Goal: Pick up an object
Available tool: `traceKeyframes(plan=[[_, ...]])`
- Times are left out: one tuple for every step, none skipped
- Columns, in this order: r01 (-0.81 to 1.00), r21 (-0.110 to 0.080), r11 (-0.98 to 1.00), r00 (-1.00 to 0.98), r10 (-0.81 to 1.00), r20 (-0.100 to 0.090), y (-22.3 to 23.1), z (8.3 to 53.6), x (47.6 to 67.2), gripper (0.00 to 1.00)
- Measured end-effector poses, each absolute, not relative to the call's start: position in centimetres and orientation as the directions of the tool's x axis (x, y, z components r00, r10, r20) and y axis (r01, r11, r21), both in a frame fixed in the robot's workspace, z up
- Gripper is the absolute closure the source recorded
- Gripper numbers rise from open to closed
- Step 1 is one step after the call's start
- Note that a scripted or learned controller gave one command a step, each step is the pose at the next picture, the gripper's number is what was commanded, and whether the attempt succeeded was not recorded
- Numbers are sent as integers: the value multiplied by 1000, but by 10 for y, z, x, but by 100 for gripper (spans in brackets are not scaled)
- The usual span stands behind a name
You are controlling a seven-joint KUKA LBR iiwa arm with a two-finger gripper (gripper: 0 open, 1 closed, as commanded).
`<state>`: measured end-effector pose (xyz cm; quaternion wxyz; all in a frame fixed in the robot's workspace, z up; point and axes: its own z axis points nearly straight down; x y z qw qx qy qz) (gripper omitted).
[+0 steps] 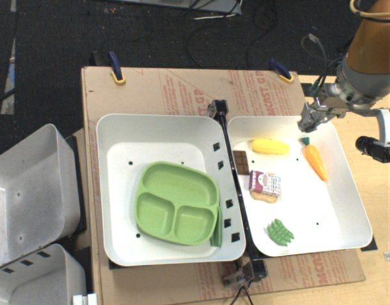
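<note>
The arm is reaching in from the right, and it looks to me like the approach step, with nothing taken yet. The hand (pixel 307 123) is hanging over the back edge of the right bin (pixel 347 199), just beside the leaf end of the toy carrot (pixel 316 161), which is lying at a slant near that bin's far right side. Whether the hand is open or closed I cannot tell from here; it is too small and dark. I am seeing nothing gripped in it. The wrist is tilting down toward the bin's rear corner. The next move, I would guess, is calling for a drop over the carrot or the yellow corn (pixel 270 147) near it. The green tray (pixel 177 203) is sitting in the left bin (pixel 118 145) on the tabletop (pixel 182 88)
</note>
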<state>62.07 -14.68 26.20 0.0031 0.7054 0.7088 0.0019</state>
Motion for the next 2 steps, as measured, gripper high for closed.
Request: traceKeyframes(plan=[[1000, 0, 8, -8, 1000, 1, -86, 261, 618, 100], [1000, -4, 8, -8, 1000, 2, -32, 253, 597, 100]])
